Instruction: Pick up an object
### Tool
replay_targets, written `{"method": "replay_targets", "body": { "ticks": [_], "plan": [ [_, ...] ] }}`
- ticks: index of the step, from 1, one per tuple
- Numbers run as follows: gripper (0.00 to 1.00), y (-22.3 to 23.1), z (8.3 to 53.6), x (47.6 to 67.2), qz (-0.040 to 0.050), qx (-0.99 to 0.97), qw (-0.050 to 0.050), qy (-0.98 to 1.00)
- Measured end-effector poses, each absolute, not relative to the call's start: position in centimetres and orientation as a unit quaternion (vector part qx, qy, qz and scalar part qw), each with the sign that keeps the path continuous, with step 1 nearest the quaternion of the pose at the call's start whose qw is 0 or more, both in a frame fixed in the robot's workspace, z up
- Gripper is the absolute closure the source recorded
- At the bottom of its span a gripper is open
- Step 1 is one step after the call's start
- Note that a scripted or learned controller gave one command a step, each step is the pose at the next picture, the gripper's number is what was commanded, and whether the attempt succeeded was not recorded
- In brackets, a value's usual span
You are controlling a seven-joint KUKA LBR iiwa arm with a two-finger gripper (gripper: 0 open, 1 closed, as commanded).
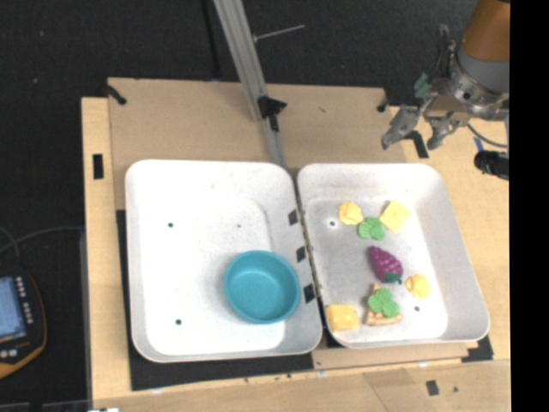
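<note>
From above, the claw (pixel 422 133) hangs over the bench (pixel 343 110) just beyond the right bin (pixel 442 221), fingers spread and carrying nothing. Nothing picked yet: the purple toy (pixel 385 263) lies mid-bin among yellow pieces (pixel 395 215) and green ones, the blue bowl (pixel 261 286) sits in the left bin (pixel 171 204), and the whole reach, descent and grasp remain.

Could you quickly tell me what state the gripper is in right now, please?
Gripper: open, holding nothing, above the bench beyond the right bin's far rim.
</note>
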State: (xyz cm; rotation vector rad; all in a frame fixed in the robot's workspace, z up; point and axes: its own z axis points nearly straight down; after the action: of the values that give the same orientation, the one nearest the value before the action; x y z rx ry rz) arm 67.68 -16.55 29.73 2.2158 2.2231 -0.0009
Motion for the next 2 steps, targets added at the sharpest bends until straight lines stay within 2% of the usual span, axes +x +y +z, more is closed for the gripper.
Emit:
{"method": "replay_targets", "body": {
  "ticks": [1, 2],
  "plan": [
    [0.0, -16.6, 29.7, 67.7, -0.0009, 0.706, 0.002, 0.708],
    [0.0, -16.3, 24.5, 66.7, -0.002, 0.707, -0.001, 0.707]
  ]
}}
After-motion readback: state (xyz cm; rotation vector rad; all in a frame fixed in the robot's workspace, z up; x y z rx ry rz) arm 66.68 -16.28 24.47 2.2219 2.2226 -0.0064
